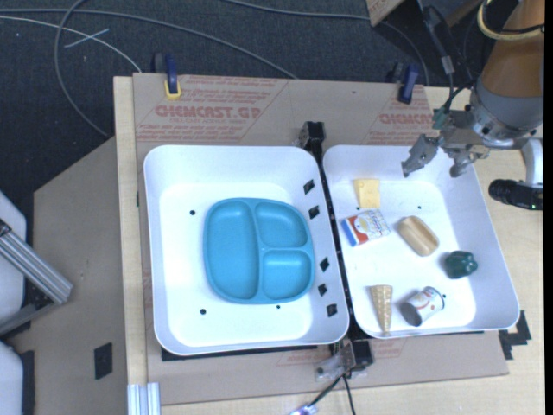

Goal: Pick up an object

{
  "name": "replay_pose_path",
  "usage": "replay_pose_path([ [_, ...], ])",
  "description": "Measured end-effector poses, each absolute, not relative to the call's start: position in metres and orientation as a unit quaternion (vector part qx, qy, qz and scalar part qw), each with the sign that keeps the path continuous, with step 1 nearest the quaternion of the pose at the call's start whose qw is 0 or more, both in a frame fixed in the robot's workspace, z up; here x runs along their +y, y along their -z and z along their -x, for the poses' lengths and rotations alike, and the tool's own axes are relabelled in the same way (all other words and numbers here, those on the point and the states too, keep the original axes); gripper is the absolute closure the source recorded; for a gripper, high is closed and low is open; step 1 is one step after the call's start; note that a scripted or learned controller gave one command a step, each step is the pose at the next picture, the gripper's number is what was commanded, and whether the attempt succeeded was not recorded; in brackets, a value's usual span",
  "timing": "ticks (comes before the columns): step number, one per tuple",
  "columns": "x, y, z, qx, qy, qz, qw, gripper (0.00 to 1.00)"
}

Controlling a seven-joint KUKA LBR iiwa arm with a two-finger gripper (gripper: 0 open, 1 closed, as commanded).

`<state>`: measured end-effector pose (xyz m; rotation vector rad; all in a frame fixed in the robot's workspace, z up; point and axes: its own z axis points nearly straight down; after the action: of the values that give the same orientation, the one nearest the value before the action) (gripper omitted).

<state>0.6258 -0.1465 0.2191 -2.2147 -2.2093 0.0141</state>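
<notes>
Yellow cheese wedge (pixel 367 192) lies at the upper left of the right bin (pixel 484 232); the gripper (pixel 439 158) hovers upper right, fingers spread and empty. Best to descend centred, straddling it.

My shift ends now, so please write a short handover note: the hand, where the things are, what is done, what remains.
Hand: open, holding nothing, above the far edge of the right bin.
Right bin holds: yellow block, small carton, bread roll, green piece, cone, can.
Left bin: blue divided plate.
Done: nothing picked yet.
Left: lower the hand onto one object, grasp, lift.
</notes>
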Motion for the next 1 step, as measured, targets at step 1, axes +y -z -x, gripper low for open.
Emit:
replay_pose_path([
  [1, -0.146, -0.2282, -0.6285, -0.707, 0.0, 0.707, 0.001, 0.0],
])
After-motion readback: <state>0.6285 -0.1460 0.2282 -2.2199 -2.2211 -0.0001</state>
